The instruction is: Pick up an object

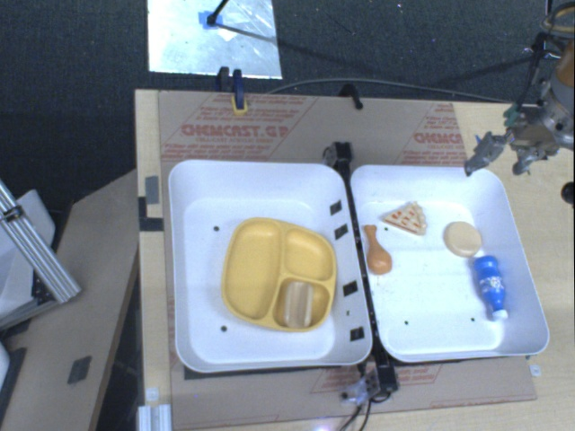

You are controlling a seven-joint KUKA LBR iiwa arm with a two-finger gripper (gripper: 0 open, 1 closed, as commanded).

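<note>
My hand point(499, 154) hangs spread, holding nothing; the blue bottle point(490, 285), probably light and slippery, wants gripping across its middle.

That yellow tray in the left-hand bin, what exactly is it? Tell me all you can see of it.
The yellow tray looks like a plastic divided plate with rounded corners and three compartments. It lies flat on the floor of the left bin, turned slightly askew. Its lower right compartment holds a pale, see-through, cup-like object lying down. Nothing else touches it.
</note>
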